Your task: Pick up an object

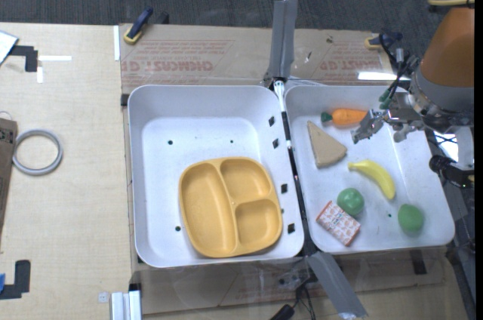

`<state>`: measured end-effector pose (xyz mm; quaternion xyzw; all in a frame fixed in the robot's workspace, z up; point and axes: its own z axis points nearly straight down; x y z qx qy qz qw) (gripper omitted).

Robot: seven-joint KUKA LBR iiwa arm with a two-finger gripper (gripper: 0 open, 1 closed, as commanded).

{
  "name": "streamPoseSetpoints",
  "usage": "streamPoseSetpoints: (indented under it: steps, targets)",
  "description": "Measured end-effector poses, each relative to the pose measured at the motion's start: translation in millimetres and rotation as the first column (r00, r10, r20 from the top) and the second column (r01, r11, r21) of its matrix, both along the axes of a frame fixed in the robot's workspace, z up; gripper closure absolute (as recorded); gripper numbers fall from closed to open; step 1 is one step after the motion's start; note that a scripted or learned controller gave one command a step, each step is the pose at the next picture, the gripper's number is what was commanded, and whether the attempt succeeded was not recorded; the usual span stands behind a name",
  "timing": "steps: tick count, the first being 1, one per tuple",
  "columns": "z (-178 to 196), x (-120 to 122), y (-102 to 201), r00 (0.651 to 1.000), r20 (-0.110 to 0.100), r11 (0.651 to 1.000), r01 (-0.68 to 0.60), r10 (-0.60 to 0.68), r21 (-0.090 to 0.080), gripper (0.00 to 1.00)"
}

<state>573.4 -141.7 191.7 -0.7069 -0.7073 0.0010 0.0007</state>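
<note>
Robot gripper (371, 128) hovers with fingers open and empty over the right bin (434, 235), just beside a toy carrot (349, 116), likely lining up a grab. Nearby lie a banana (375, 176) and cheese wedge (325, 146).

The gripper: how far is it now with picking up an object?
Done: the gripper has reached the right bin, beside the carrot. In hand: nothing shows between its fingers. Left: grasping and lifting; carrot, wedge, banana, both green balls and the red packet lie on the floor.
</note>
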Motion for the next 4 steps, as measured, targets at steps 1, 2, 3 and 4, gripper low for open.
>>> streamPoseSetpoints:
  steps: [1, 2, 3, 4]
  targets:
    - [-24, 25, -70, 0.965, 0.003, 0.965, -0.262, 0.262, -0.001, 0.00]
    - [-56, 22, -49, 0.991, 0.002, 0.991, -0.135, 0.135, 0.001, 0.00]
    - [-100, -24, -56, 0.974, 0.001, 0.974, -0.228, 0.228, 0.001, 0.00]
    - [-91, -24, -56, 0.974, 0.003, 0.974, -0.225, 0.225, 0.000, 1.00]
